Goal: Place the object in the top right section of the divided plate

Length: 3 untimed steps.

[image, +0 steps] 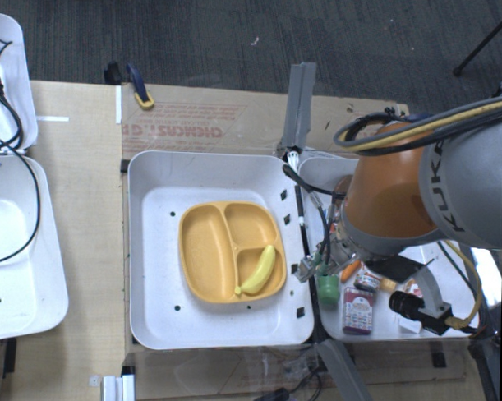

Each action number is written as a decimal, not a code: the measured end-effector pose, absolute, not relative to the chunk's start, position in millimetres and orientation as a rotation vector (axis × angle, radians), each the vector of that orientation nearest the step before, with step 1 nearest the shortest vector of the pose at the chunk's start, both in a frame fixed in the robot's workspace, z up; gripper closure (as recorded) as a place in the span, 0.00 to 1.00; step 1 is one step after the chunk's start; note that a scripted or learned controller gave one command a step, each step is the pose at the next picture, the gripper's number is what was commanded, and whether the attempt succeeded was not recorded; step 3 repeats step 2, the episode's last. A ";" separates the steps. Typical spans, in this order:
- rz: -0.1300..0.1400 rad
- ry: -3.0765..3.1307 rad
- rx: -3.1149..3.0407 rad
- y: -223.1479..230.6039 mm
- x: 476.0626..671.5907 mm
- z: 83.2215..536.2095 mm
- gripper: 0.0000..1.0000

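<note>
A fixed overhead camera looks down at a slant on a tan bench (77, 231) carrying two shallow white bins side by side. The left bin (142, 257) is smooth plastic with rounded corners and a raised rim. Near its centre sits a yellow-orange divided plate (206, 260), a rounded square with one long section on its left and two smaller sections on its right. A yellow banana (259, 271), curved and smooth, lies aslant in the lower right section, its lower tip touching the plate's rim. The upper right section holds nothing. White floor rings the plate on all sides, widest toward the left wall.

The grey arm (473, 195) with its glossy orange band reaches in from the right, covering much of the right bin (333, 326). Whether the jaws are released or clenched cannot be told. Below the arm lie a green object (328, 289) and a small purple packet (358, 313).
</note>
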<state>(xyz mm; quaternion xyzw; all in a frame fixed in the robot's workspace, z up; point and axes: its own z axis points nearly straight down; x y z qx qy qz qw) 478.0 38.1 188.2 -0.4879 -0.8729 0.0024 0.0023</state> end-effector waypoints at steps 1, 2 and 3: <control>0.008 -2.707 -1.588 106.1 478.0 186.1 1.00; 0.005 -2.917 -1.156 60.5 478.6 188.6 1.00; 0.005 -2.917 -1.156 60.5 478.6 188.6 1.00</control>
